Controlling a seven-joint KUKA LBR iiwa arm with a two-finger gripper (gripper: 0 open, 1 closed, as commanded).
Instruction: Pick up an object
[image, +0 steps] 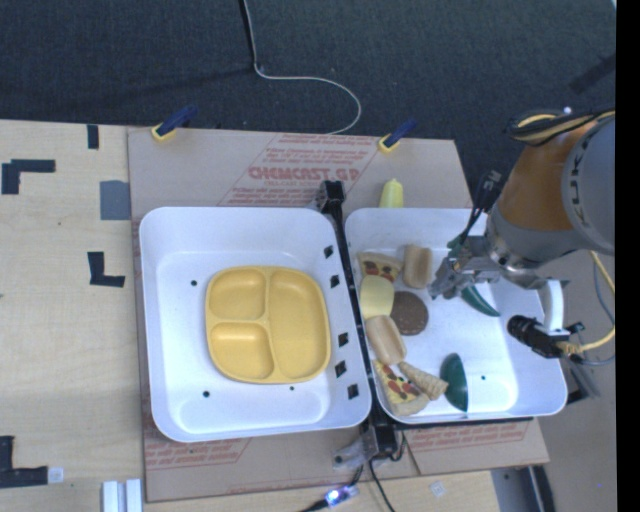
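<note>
Beneath the orange-banded arm (540, 190), hovering with the gripper (450, 282) mid right bin (505, 350), grasp state impossible to tell, so judged at approach; next calls for dropping onto the brown cookie (408, 313) at 8 o'clock and clamping.

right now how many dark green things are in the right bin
2. One dark green leaf-shaped piece lies near the front of the right white bin; another dark green piece sits beside the end effector. More may be hidden under the arm.
</note>
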